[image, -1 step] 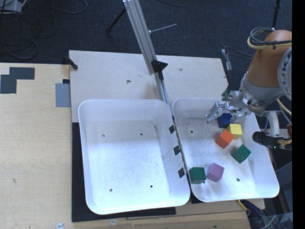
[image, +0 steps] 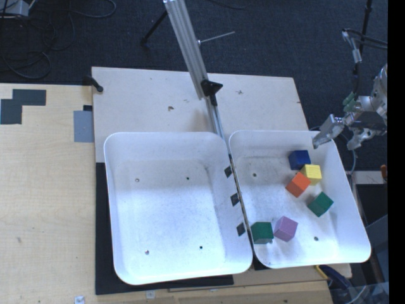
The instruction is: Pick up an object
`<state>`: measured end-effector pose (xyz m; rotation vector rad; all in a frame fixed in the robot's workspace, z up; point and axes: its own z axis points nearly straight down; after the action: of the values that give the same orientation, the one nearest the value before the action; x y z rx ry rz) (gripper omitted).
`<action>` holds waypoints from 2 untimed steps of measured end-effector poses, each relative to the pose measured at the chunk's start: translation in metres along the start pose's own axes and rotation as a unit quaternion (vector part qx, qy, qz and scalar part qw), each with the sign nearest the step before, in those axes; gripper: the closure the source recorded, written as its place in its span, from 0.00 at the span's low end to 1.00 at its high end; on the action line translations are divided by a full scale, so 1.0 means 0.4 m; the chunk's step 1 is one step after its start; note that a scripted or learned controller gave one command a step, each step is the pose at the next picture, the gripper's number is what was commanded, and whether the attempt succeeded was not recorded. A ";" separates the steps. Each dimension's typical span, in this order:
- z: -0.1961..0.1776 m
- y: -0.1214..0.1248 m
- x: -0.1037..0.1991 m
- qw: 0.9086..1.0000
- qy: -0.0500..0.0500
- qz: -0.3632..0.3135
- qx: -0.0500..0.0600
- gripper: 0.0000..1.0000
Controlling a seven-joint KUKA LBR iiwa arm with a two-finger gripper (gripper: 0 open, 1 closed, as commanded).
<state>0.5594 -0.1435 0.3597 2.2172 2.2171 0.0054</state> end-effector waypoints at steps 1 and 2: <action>-0.011 0.001 0.002 1.000 0.001 -0.002 0.004 1.00; 0.287 0.001 -0.093 1.000 0.002 0.001 0.009 1.00</action>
<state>0.5607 -0.1808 0.2451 2.2298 2.2254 -0.0093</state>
